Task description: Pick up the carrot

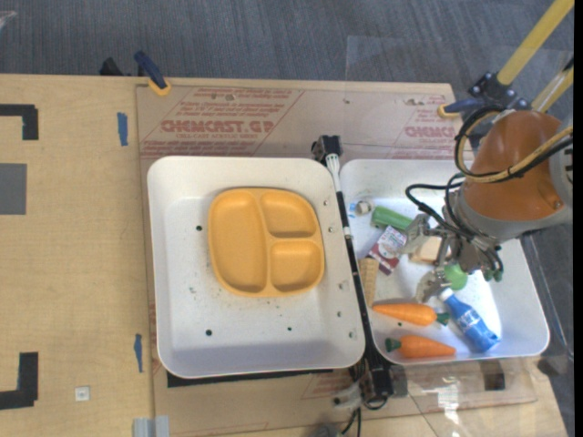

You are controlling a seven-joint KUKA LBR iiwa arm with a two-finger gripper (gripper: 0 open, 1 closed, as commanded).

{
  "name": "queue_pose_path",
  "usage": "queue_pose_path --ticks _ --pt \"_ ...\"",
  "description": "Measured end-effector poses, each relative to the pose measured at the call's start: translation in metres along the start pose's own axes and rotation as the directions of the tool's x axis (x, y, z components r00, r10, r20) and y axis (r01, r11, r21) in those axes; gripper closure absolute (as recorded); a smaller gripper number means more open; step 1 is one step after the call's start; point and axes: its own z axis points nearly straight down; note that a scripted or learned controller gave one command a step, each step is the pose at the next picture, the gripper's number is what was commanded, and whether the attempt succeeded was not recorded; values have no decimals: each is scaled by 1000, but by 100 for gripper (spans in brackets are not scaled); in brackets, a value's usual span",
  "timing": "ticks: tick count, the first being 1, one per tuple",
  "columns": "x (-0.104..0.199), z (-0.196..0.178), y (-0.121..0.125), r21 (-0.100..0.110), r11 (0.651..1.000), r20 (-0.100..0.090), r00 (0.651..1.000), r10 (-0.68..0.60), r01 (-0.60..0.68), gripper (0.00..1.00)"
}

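Observation:
Two orange carrots with green ends lie in the right bin [533,312]. One carrot [405,313] sits near the bin's middle. The other carrot [426,347] lies along the bin's front edge. My gripper [435,280] hangs low over the right bin, just above and to the right of the nearer-middle carrot and apart from it. Nothing is visibly held in it. The arm's orange band [512,167] sits above it at the right.
A blue bottle [474,324] lies right of the carrots. A green item [392,217], a small packet [390,242] and a tan piece [369,276] crowd the right bin's back left. The left bin [173,271] holds a yellow divided plate [266,241].

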Motion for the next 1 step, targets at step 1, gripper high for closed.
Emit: queue_pose_path --ticks 1 --pt "30 1 10 18 987 42 987 -157 157 0"
